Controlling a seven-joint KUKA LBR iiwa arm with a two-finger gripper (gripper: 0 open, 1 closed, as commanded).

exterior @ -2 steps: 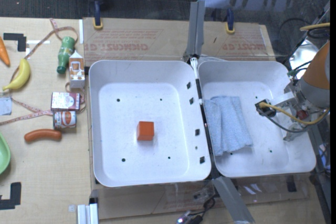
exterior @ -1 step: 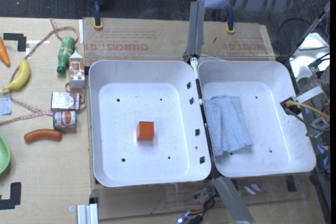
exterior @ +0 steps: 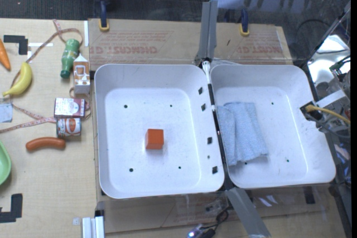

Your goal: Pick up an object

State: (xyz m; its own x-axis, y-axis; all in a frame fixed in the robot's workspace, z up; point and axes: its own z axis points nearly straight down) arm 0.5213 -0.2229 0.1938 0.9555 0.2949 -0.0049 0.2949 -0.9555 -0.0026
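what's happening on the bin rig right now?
Nothing is being handled yet. A small orange block sits alone near the middle of the left white bin. A folded light-blue cloth lies in the right white bin, against its left side. Part of the robot sits at the right bin's outer edge, away from both objects. Toy food items lie outside on the bench to the left.
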